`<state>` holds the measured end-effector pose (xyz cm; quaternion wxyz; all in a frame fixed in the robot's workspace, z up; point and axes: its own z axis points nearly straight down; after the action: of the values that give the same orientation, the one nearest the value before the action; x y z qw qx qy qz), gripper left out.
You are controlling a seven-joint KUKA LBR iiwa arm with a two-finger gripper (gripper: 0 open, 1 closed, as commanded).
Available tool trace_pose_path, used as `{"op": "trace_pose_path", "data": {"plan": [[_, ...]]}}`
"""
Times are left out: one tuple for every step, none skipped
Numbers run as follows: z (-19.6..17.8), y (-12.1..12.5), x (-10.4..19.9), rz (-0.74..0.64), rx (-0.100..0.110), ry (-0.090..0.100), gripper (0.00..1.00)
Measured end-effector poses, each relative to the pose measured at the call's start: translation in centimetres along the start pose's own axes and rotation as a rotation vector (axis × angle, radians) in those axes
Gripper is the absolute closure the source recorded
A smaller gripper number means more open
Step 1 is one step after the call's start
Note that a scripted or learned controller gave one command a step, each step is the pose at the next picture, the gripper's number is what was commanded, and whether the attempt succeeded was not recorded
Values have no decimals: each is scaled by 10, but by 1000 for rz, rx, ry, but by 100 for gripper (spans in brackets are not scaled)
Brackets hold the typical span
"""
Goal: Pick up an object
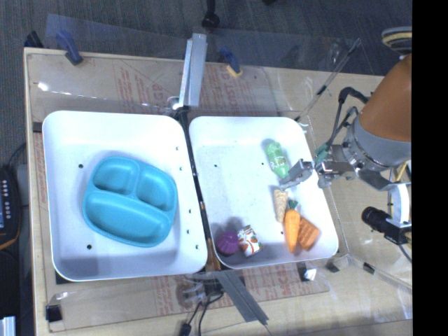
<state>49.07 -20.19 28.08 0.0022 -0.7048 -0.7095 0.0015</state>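
The right bin [231, 166] holds several small items. A green bottle-like toy [276, 158] lies near its right wall, with a beige piece [281, 203] below it. An orange carrot [292, 231] and another orange piece [309, 235] sit in the front right corner. A purple item [227, 243] and a small red-and-white one [248, 241] rest at the front edge. My gripper [297, 173] hangs over the bin's right side, just right of the green toy and above the beige piece. Nothing is visibly held in it.
The left bin [63, 138] holds a blue divided plate [131, 200]. A metal bar [192, 68] rises at the back between the bins. The arm's grey wrist and orange band [381, 124] lie over the bench's right edge, with cables beside them.
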Motion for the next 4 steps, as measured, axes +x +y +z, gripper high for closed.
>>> {"op": "trace_pose_path", "data": {"plan": [[140, -15, -4, -1, 2, 2, 0], [190, 45, -8, -2, 0, 0, 0], [189, -13, 16, -3, -3, 0, 0], [189, 69, 3, -1, -3, 0, 0]]}}
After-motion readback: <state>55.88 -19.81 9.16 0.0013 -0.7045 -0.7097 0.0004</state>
